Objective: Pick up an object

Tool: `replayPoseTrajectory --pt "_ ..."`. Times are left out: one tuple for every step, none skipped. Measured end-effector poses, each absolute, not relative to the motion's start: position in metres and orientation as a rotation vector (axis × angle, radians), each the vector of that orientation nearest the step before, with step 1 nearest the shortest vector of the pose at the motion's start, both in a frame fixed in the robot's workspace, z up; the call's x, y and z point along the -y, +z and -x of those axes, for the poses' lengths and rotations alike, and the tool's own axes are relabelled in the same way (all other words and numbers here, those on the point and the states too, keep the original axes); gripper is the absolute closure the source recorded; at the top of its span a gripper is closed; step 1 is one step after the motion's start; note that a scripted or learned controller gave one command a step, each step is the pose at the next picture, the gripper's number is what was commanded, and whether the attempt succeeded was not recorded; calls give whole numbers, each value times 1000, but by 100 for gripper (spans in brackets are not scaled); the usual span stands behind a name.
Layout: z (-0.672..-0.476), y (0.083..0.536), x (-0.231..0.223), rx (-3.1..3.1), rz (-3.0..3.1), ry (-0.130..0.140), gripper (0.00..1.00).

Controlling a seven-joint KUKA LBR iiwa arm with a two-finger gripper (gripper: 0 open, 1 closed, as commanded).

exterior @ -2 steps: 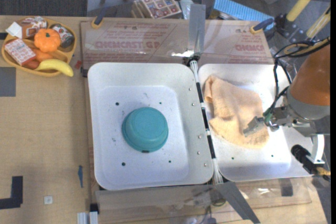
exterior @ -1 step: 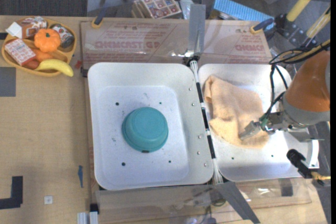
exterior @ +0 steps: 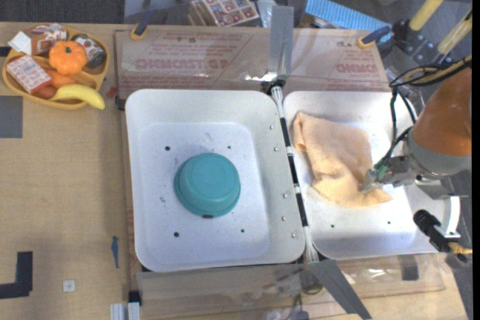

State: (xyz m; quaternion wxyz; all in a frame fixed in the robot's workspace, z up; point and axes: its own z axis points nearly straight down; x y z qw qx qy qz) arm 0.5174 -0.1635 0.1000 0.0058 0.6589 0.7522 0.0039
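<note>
A crumpled pale-orange cloth [exterior: 334, 157] lies in the right bin [exterior: 352, 236], spreading from the bin's upper left toward its middle. My gripper [exterior: 373, 180] reaches in from the right and is down at the cloth's lower right edge, touching the fabric. A teal bowl [exterior: 208, 184] sits upside down in the middle of the left bin [exterior: 150, 124], far from the gripper.
A yellow dish of toy food [exterior: 54, 67] with a pumpkin and banana rests at the bench's far left. Cardboard sheets [exterior: 195, 60] lie behind both bins. Cables [exterior: 397, 116] hang over the right bin's right side beside the arm.
</note>
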Motion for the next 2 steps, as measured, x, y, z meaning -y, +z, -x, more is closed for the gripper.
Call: replayPoseTrajectory --pt "-517 100 164 -2354 -2063 12 0" --pt "-479 94 179 -2471 -1943 0 0"
